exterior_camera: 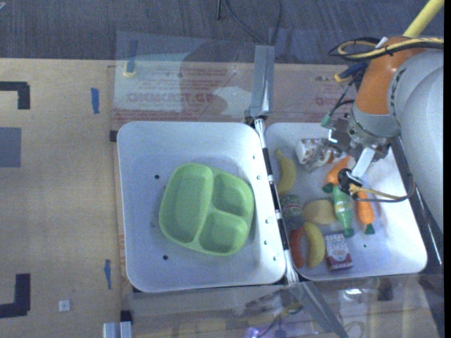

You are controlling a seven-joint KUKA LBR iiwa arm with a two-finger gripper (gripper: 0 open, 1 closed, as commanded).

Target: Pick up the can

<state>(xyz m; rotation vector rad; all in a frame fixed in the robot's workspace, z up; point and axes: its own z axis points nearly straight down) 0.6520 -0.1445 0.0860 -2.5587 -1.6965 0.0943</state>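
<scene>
1. A pale wooden bench [56, 189] carries two shallow white bins side by side, with dark carpet beyond its far edge. Blue and black tape marks dot the wood on the left.
2. The gripper [350, 162] hangs over the far part of the right bin [412, 252], below the arm's orange band [377, 83]. How far open it is cannot be told, and nothing can be seen in its hold.
3. Just left of the gripper lies a small white and brown object [310, 151]. Just near of the gripper are two orange carrots [365, 213] and a green bottle [343, 213].
4. The can [291, 210] appears to be the dark, speckled piece near and left of the gripper, apart from it and hard against the bin's left wall.
5. Its long axis seems to run far to near along that wall, though which end is the top is unclear.
6. One banana [285, 171] lies just far of the can, another [314, 245] just near of it, and a yellowish lump [320, 211] is at its right. A red carton [338, 252] sits near the front wall.
7. The can's label is too blurred to read. Red lettering on a clear sheet [190, 90] beyond the bins is also illegible.
8. The left bin [141, 153] holds a green divided plate [206, 208].
</scene>
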